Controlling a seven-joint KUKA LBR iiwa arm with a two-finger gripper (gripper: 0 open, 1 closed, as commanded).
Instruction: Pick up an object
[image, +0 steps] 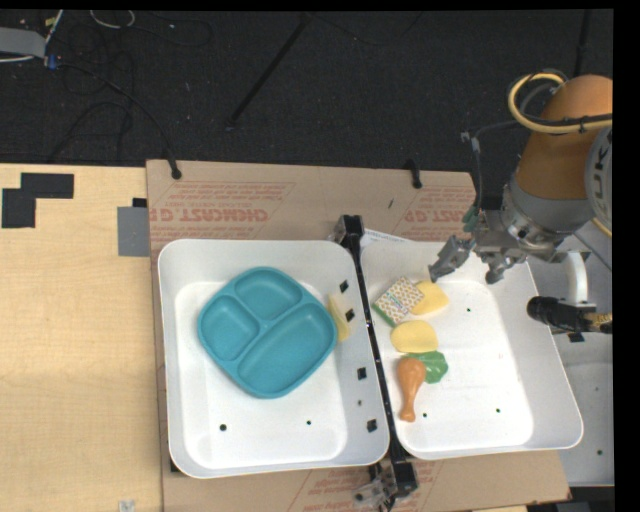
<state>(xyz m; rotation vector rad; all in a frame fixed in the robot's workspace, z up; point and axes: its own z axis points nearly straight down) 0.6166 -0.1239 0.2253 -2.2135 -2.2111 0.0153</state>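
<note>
Two white bins are sitting side by side on a cardboard sheet (300, 205), with a black divider clip strip (365, 340) running between them. Landmark: the right bin (530, 400).

The gripper (470, 262) is hovering over the far edge of the right bin, above the bin's upper middle. Its two fingers are spread apart, one finger (445, 262) pointing toward the toys and the other sitting nearer the arm; nothing is sitting between them. The grey arm with its orange band (560, 140) is reaching in from beyond the right bin's far right corner.

Inside the right bin, a cluster of toy food is lying in the left half, close to the divider:
- a patterned cracker-like piece (398, 297) at the far end of the cluster, touching a yellow piece (430, 298) beside it
- a yellow lemon-like piece (413, 336) just nearer than those
- a green piece (434, 367) next to it, partly tucked under the lemon
- an orange-brown drumstick (410, 385) lying nearest, its thin end pointing to the bin's near edge

The gripper is sitting just beyond the yellow piece, not touching any toy.

Left of the right bin, the left bin (190, 430) is holding a teal divided plate (267, 330), and a small pale yellow piece (339, 315) is lying between the plate and the divider.
</note>
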